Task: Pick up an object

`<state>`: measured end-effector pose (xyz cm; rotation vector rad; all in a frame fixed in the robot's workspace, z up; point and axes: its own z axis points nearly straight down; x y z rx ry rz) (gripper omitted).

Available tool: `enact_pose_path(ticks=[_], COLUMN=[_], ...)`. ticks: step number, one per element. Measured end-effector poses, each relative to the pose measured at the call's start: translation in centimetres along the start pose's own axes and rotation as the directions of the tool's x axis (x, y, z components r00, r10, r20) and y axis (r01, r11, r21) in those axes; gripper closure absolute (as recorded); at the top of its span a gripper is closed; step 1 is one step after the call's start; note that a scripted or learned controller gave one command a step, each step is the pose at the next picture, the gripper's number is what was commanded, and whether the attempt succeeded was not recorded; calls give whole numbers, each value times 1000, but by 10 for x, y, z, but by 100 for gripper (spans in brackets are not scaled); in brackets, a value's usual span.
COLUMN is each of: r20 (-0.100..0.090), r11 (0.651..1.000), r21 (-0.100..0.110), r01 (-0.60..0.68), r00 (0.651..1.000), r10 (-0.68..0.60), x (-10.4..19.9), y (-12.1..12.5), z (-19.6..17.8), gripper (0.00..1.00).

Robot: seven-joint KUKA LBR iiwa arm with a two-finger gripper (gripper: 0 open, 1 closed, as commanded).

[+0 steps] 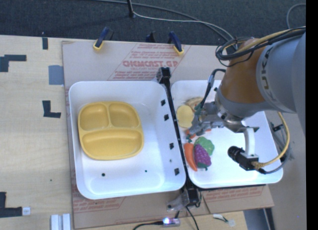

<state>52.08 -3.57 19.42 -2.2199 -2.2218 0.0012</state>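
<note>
The right bin [226, 174] holds several toy foods along its left side: an orange carrot [190, 156], a purple grape bunch [201, 156], a green leafy piece [207, 145] and a pale yellow round piece [184, 116]. My gripper [198, 125] is down in this bin, just above the green piece and the grapes, right of the yellow piece. Its fingers sit low among the toys, and the wrist hides how they stand. Nothing can be seen held between them.
The left bin [149, 169] carries a yellow divided plate [110, 129]. A black divider with clips [171, 124] runs between the bins. The grey and orange arm [253, 82] covers the right bin's upper half. Cables lie across the dark floor behind.
</note>
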Motion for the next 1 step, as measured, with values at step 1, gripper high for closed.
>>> enact_pose_path(ticks=[1], r20=[0], r11=[1000], r21=[0], r01=[0], r00=[1000], r10=[0], x=[0], y=[0], z=[0], gripper=[0])
